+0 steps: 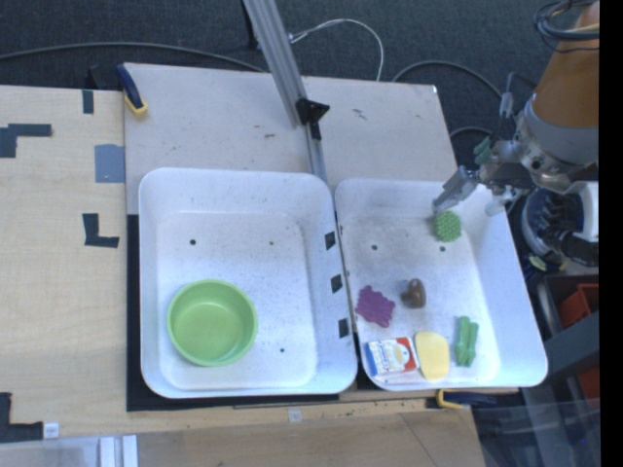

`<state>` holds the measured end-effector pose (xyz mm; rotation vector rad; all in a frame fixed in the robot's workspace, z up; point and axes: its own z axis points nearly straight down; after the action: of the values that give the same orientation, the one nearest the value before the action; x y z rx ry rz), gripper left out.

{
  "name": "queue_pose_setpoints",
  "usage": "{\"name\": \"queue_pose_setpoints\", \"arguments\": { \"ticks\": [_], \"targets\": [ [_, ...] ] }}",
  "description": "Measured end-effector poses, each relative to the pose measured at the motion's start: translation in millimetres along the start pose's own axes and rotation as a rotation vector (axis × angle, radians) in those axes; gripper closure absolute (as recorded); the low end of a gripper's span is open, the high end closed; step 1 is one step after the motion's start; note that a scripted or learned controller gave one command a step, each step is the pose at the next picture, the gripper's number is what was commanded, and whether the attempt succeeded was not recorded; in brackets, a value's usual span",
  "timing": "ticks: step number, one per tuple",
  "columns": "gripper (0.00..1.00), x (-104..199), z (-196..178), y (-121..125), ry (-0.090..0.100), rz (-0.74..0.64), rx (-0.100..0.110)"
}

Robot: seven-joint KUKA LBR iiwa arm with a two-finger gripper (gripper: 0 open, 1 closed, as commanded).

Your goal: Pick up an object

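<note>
The arm (565, 95) entered from the upper right of the frame, its orange band showing above a grey wrist, and the gripper (454, 198) reached down and left toward the upper right part of the right bin (506, 261). One grey finger showed as a slim slanted bar over the bin's far rim; whether the fingers were apart or together could not be told from this angle. Just below and beside the fingertip sat a small green bumpy ball (448, 227) on the bin floor, close to the tip, though contact could not be judged and nothing showed it between the fingers.

Lower in the right bin lay the other things. A purple jagged piece (375, 305) rested left of centre, with a small brown lump (415, 293) just to its right, apart from it. Along the bin's near edge, a red and white packet (390, 356) lay in the lower left corner, touching or just beside a yellow oval object (433, 354). Right of that stood a green elongated piece (466, 341), near the yellow one.

The left bin (156, 212) held a lime green bowl (211, 322) in its lower left area, upright with its opening facing up. A grey metal pole (277, 47) slanted down from the top of the frame to the bench (214, 115) behind the two bins.
</note>
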<state>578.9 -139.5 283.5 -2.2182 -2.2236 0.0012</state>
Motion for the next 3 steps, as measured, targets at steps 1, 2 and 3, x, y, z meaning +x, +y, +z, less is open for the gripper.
{"name": "queue_pose_setpoints", "arguments": {
  "ticks": [1,2,3],
  "targets": [
    [0.00,0.0,-0.1,0.0,0.000,0.000,0.000],
    [0.00,10.3,51.5,2.1,0.000,0.001,0.005],
    [0.00,16.8,112.8,-4.8,0.001,0.001,0.007]
  ]
}}
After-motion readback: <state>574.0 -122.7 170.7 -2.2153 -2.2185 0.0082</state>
